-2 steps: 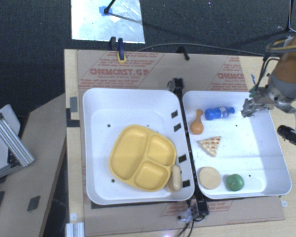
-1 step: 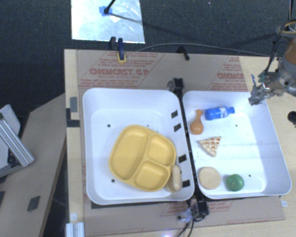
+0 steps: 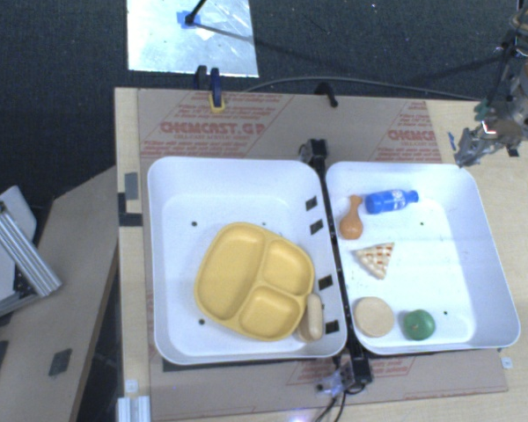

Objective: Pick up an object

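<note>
The right bin [image 3: 484, 236] holds a blue bottle [image 3: 391, 200], an orange drumstick-shaped toy [image 3: 352, 220], a pizza slice [image 3: 375, 258], a round tan cookie [image 3: 374, 316] and a green ball [image 3: 418, 324]. In the left bin [image 3: 172, 236] lies a yellow divided tray [image 3: 254, 280] with a beige bread-like piece [image 3: 312, 316] at its right edge. My gripper [image 3: 472, 148] hangs at the far right, above the right bin's back right corner, well clear of every object.
A cardboard sheet [image 3: 246, 121] lies under both bins. Black clips [image 3: 315, 152] join the bins along their shared wall. A blue and yellow clamp [image 3: 215, 88] stands at the back edge. A metal rail [image 3: 13, 236] leans at the left.
</note>
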